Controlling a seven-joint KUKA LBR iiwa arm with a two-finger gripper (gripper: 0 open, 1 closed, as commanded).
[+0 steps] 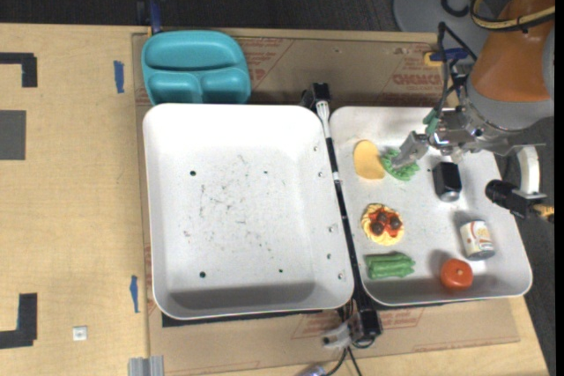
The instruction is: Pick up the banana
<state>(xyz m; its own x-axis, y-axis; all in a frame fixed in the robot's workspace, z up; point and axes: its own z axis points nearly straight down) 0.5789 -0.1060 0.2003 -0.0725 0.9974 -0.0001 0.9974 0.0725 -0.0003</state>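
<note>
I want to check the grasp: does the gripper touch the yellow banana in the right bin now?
Cannot tell. In the camera view the gripper sits over a green item right beside the banana; no plain contact or gap shows.

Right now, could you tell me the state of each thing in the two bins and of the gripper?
Yellow banana-like piece: lying in right bin, not held.
Green leafy item: under the gripper.
Small pizza toy: flat.
Green ridged vegetable: on its side.
Red tomato: resting.
Small white can: tipped over.
Dark can: lying.
</note>
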